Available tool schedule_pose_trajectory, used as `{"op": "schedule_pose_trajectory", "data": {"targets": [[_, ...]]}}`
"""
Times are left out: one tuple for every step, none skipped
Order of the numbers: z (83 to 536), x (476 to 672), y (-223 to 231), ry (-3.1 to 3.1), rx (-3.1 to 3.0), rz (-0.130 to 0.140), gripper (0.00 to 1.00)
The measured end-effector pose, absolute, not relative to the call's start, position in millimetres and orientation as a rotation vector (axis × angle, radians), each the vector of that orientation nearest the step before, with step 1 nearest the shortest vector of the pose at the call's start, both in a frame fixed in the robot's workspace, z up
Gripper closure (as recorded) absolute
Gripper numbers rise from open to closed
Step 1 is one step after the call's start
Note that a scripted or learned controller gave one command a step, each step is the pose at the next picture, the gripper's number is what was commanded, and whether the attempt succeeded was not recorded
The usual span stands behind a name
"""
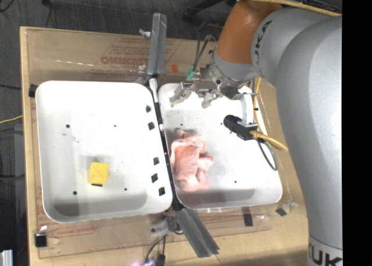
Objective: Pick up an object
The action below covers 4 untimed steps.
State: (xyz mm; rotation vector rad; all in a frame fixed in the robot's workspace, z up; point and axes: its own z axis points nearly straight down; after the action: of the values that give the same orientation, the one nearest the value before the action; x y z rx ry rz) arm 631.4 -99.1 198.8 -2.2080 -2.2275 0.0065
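The pink cloth (pixel 189 165) is lying crumpled against the right bin's (pixel 261 184) left wall, free for grasping. Toward twelve o'clock of it, the gripper (pixel 192 96) is being held above the bin's far rim, fingers spread and empty. At nine o'clock, a yellow block (pixel 98 173) is sitting in the left bin (pixel 55 99).

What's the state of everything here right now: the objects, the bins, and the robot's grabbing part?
Yellow block: lying loose in the left bin.
Pink cloth: crumpled, resting in the right bin by the divider.
Gripper: poised over the right bin's far edge, jaws spread, holding nothing.
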Motion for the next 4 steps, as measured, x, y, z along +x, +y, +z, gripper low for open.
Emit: {"op": "schedule_pose_trajectory", "data": {"targets": [[128.3,637.7,-101.9,-2.215,-2.233,0.001,0.00],[91.7,603.4,-130.6,-2.084,-2.346,0.005,0.00],[95.1,619.6,-108.6,-2.255,-2.210,0.022,0.00],[104.4,620.7,-102.4,-2.259,-2.196,0.011,1.00]]}}
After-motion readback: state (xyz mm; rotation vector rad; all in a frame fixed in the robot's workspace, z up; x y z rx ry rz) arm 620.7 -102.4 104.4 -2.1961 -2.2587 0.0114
